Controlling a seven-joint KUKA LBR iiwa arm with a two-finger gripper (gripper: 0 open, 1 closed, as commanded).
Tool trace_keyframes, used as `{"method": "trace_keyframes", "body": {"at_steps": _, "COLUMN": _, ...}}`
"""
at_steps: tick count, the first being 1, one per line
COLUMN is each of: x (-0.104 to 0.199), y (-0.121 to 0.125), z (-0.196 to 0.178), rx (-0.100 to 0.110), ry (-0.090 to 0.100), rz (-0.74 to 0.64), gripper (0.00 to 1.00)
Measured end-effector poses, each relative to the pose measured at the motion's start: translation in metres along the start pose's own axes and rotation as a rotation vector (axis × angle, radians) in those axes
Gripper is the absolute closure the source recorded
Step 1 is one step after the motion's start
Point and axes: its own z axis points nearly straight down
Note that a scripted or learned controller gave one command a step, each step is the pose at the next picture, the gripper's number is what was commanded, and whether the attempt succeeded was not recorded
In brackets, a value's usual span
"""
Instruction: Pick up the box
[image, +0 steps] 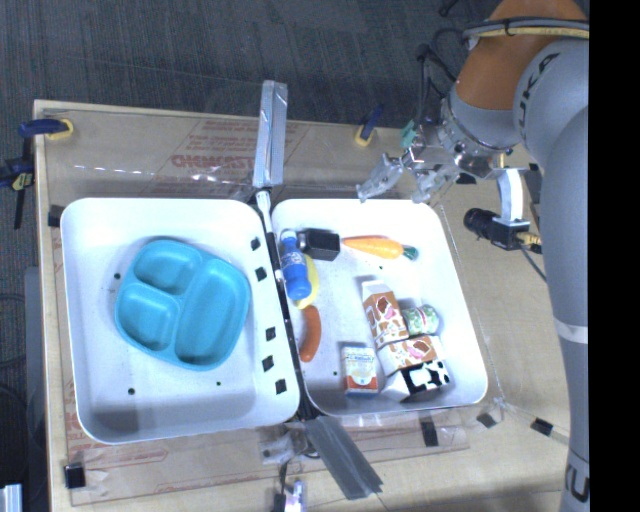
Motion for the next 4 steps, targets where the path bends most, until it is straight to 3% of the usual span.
{"method": "trace_keyframes", "body": {"at_steps": 1, "x": 0.013, "y": -0.069, "z": 0.092, "rx": 0.002, "ry": 0.000, "rz": -0.027, "gripper": 0.00}}
{"method": "trace_keyframes", "body": {"at_steps": 2, "x": 0.013, "y": -0.069, "z": 0.082, "rx": 0.003, "ry": 0.000, "rz": -0.031, "gripper": 1.00}}
{"method": "trace_keyframes", "body": {"at_steps": 3, "x": 0.013, "y": -0.069, "z": 0.082, "rx": 0.003, "ry": 0.000, "rz": -0.031, "gripper": 0.00}}
{"method": "trace_keyframes", "body": {"at_steps": 4, "x": 0.009, "y": -0.161, "z": 0.170, "rx": -0.004, "ry": 0.000, "rz": -0.114, "gripper": 0.00}}
